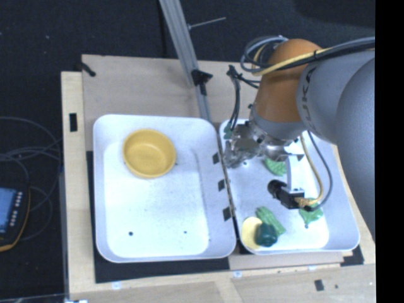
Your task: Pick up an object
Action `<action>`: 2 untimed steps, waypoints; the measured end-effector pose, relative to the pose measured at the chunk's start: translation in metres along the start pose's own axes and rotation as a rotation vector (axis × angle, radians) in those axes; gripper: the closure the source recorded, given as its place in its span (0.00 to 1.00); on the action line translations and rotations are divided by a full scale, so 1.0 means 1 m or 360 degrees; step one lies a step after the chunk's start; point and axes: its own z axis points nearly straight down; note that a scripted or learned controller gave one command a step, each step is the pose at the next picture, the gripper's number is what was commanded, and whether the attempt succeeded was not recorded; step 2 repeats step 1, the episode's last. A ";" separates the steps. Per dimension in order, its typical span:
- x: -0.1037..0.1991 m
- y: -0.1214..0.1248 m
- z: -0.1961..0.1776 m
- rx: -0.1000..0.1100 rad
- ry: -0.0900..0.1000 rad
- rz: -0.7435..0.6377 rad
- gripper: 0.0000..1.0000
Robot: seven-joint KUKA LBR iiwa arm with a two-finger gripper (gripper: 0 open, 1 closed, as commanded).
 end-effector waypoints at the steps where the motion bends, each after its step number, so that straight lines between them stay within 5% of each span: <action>1: 0.061 0.004 -0.010 -0.0001 0.0000 -0.0002 1.00; 2: 0.061 0.004 -0.010 -0.0001 0.0000 -0.0002 1.00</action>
